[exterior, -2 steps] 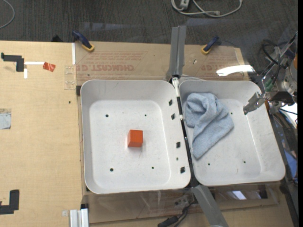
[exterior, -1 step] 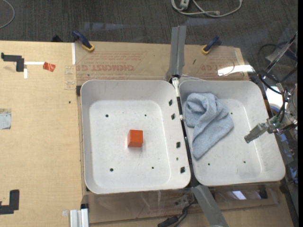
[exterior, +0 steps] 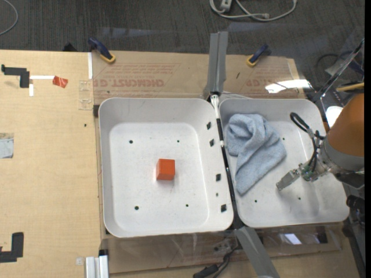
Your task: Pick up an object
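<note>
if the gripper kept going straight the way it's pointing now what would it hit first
The two-finger gripper points left across the right white bin, so it would probably meet the crumpled grey-blue cloth first, near the lower edge. Its height above the bin floor is unclear.

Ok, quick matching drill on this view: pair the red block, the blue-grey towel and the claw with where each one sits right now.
Things:
1. red block
2. blue-grey towel
3. claw

Places:
A. right bin, low over its floor, just right of the cloth's lower edge
B. left bin, near the middle of its floor
C. right bin, bunched against its left side

Pairs: 1-B, 2-C, 3-A
</note>
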Controlling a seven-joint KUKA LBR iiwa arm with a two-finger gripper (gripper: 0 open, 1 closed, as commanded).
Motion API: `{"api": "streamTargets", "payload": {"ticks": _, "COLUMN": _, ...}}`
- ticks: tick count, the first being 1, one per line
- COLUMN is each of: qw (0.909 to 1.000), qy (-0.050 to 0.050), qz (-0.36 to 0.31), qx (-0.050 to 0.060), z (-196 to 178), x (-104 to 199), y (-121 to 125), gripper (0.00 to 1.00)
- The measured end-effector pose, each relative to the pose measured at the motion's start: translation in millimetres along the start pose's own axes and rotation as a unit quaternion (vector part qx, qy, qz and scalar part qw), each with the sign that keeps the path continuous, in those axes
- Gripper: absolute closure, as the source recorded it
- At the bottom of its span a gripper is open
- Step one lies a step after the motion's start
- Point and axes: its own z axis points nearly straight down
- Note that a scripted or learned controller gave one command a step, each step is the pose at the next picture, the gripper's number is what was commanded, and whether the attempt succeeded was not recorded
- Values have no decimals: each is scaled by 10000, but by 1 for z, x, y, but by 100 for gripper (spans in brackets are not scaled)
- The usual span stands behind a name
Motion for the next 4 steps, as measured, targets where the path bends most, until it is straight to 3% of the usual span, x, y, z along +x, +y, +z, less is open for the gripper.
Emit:
{"api": "streamTargets", "payload": {"ticks": 1, "qw": 9997, "qy": 9, "qz": -243, "qx": 9, "z": 2, "x": 12, "y": 5, "gripper": 0}}
{"api": "streamTargets", "payload": {"ticks": 2, "qw": 9998, "qy": 6, "qz": -221, "qx": 4, "z": -7, "x": 11, "y": 5, "gripper": 100}}
{"api": "streamTargets", "payload": {"ticks": 3, "qw": 9989, "qy": 10, "qz": 469, "qx": 9, "z": -8, "x": 25, "y": -11, "gripper": 100}}
{"api": "streamTargets", "payload": {"ticks": 4, "qw": 9957, "qy": -9, "qz": -927, "qx": -3, "z": -85, "x": 0, "y": 42, "gripper": 100}}
